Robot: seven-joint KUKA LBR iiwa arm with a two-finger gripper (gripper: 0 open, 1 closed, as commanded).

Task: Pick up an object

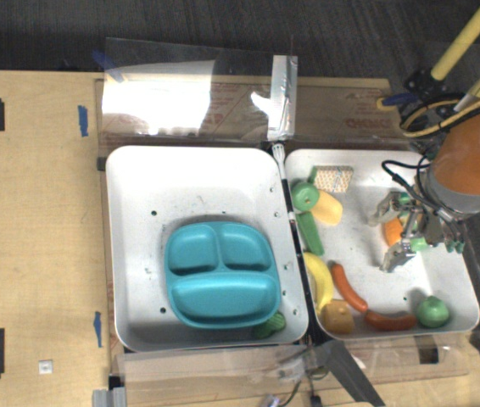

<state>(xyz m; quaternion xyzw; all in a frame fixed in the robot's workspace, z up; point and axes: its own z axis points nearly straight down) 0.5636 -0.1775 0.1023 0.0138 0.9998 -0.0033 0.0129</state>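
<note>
Worktop [36, 227] carries two white bins. Left bin [138, 185] has a big teal tray [220, 271] sitting flat in the middle, with something green [267, 323] tucked under its near corner. Right bin [452, 299] has the toy food, mostly bunched along its left wall and front edge: banana [319, 280], sausage [348, 285], green ball [432, 311]. The end effector [399, 242] is down in the right bin, and there's an orange piece [392, 231] right at its fingers. Can't tell if it's actually clamped on it or how wide it's open.
</note>
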